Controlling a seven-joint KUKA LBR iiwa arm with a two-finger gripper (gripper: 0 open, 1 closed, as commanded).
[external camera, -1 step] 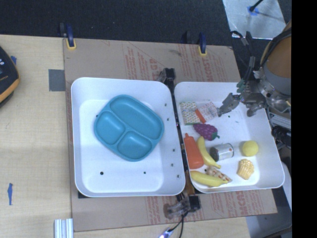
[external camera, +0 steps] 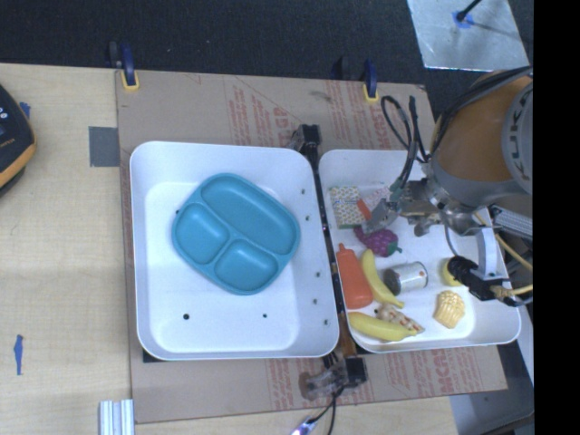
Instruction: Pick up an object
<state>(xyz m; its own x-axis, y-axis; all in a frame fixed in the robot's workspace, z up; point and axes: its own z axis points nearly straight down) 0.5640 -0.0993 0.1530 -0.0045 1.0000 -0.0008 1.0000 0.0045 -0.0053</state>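
Purple plastic grape bunch (external camera: 380,241) lies in right white bin (external camera: 507,333), just below-left of gripper (external camera: 388,212); short hop down-left for arm. Cannot tell gripper's state. Around grapes: orange carrot (external camera: 352,277) left, yellow banana (external camera: 378,277) and silver can (external camera: 407,277) below, corn cob (external camera: 449,308) lower right. Left white bin (external camera: 154,324), beyond grapes' left, holds blue divided plate (external camera: 236,232)

tray (external camera: 237,232): blue
bins (external camera: 154,243): white
bananas (external camera: 381,326): yellow
grapes (external camera: 379,241): purple
corn (external camera: 449,308): yellow
can (external camera: 407,277): silver
carrot (external camera: 353,277): orange
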